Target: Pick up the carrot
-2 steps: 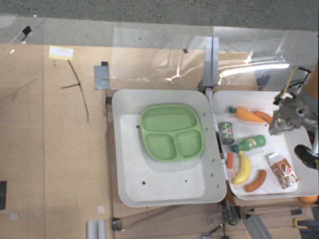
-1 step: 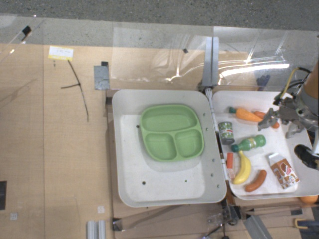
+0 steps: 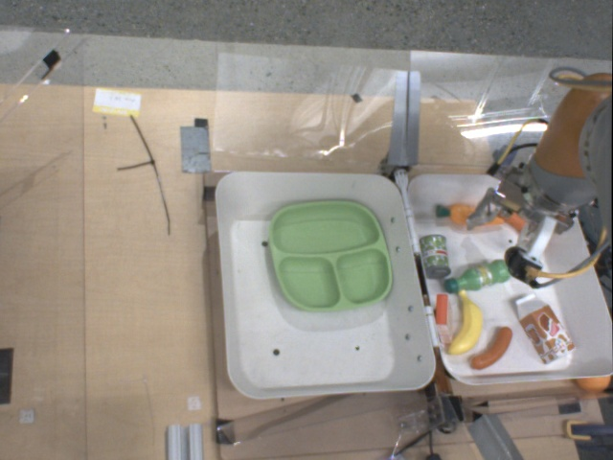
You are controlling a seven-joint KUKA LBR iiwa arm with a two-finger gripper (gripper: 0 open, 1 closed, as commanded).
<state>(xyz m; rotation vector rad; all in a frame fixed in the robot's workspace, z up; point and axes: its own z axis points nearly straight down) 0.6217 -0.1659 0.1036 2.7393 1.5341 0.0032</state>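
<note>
Camera view: a KUKA arm (image 3: 575, 151) reaches in from the right over the right bin (image 3: 575, 367).
Carrot (image 3: 466, 216): orange, tapered, with a green top at its left end; it lies near the right bin's far wall, just beside the gripper's tip, its right part hidden behind the gripper.
Gripper (image 3: 490, 209): low over the carrot; its grip cannot be told from this angle, and nothing can be seen held.
Arm: grey, rounded, with an orange band; its upper part is cut off by the frame edge, and a yellow cable loops below it.
Nearer than the gripper: a small green-labelled can (image 3: 434, 254), a green bottle (image 3: 479, 277) lying on its side, a curved yellow banana (image 3: 466, 324), a reddish sausage (image 3: 490, 348) and a brown-and-white carton (image 3: 542, 329).
Small red thing (image 3: 442, 308): beside the banana, too small to make out.
Left bin (image 3: 249, 353): white, shallow, round-cornered, well to the gripper's left.
Plate (image 3: 331, 255): smooth green plastic with three compartments, in the left bin.
Bench (image 3: 96, 295): pale wood, clear sheeting along its far edge.
</note>
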